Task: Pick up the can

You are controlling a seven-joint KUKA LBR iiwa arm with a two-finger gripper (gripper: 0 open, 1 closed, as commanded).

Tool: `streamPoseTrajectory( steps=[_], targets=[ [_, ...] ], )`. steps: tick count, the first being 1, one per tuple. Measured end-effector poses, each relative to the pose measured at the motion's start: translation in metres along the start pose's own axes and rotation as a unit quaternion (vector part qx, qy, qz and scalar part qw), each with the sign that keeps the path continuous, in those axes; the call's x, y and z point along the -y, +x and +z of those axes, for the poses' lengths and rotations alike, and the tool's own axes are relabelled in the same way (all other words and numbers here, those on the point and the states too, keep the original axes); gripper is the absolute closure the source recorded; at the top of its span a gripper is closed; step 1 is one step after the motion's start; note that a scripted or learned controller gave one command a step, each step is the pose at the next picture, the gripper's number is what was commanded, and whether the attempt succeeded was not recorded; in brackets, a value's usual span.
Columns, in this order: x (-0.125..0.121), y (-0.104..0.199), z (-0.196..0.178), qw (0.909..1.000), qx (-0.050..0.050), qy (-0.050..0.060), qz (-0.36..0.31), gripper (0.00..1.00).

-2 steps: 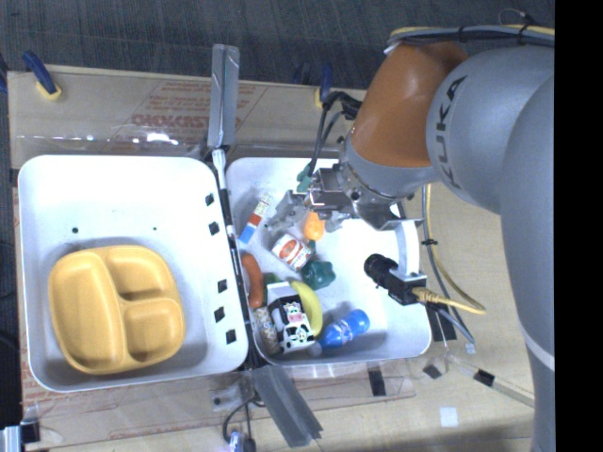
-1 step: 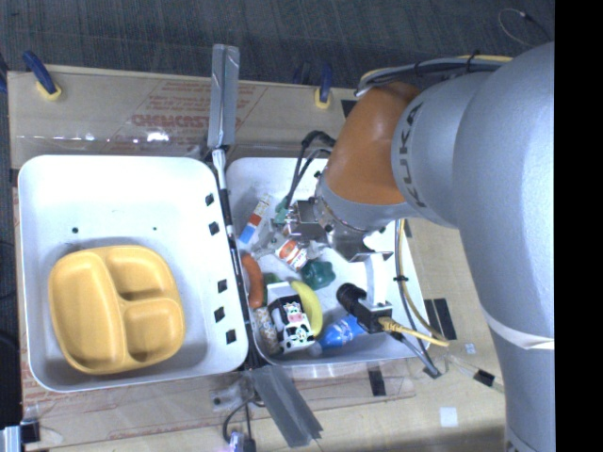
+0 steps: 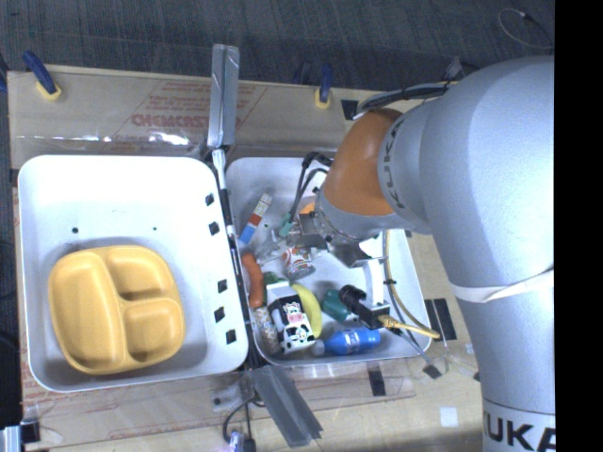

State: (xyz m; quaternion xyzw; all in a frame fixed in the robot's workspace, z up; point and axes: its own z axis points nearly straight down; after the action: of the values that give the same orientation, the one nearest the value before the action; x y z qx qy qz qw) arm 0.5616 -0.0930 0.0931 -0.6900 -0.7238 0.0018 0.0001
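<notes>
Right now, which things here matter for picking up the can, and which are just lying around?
For the job:
can
gripper, above the can
right bin that holds it

Just lying about:
yellow tray in the left bin
banana
blue bottle
carrot

This is a robotics lab or test cell, not a home or shop. A big grey industrial arm with an orange band (image 3: 363, 172) — the letters "UKA" show near its base — reaches in from the right over a brown cardboard-covered bench (image 3: 122, 102) with red printing on it. Blue clamps (image 3: 40, 73) pin that sheet at the far edge. Two shallow white plastic bins (image 3: 57, 172) sit side by side, divided by a grey metal bar (image 3: 222, 97). The right bin holds a jumble of mismatched small objects (image 3: 301, 314) — test items rather than household order. Dark carpet-like floor (image 3: 283, 17) lies beyond.
</notes>
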Motion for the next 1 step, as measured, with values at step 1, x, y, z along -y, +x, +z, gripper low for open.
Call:
streamPoseTrajectory(
  steps=[1],
  targets=[
    [-0.0003,0.0021,-0.0093,1.0000,-0.001,0.001,-0.003,1.00]
  ],
)
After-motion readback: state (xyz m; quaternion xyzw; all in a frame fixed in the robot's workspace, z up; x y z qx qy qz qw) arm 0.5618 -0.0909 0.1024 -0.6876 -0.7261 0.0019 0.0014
